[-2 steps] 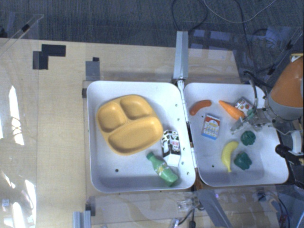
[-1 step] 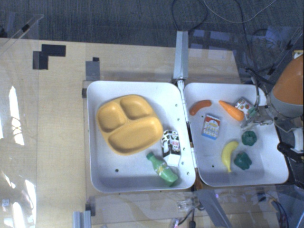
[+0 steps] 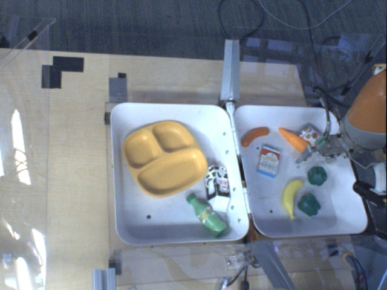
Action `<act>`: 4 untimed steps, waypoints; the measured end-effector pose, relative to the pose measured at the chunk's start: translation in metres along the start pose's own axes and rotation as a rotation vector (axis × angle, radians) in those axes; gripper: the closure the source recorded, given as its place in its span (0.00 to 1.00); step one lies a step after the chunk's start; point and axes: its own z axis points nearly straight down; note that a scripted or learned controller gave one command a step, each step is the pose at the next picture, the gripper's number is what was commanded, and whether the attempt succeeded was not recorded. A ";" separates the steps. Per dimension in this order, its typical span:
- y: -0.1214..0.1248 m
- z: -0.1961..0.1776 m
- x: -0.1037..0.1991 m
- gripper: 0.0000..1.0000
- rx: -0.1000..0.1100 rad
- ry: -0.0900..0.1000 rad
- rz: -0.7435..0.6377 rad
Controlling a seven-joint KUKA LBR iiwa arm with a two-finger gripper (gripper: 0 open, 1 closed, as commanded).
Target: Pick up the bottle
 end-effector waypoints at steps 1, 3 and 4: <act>-0.031 0.019 0.004 0.00 0.004 0.003 0.010; -0.060 -0.082 0.051 1.00 0.009 0.002 0.195; -0.023 -0.053 0.082 1.00 0.012 0.003 0.242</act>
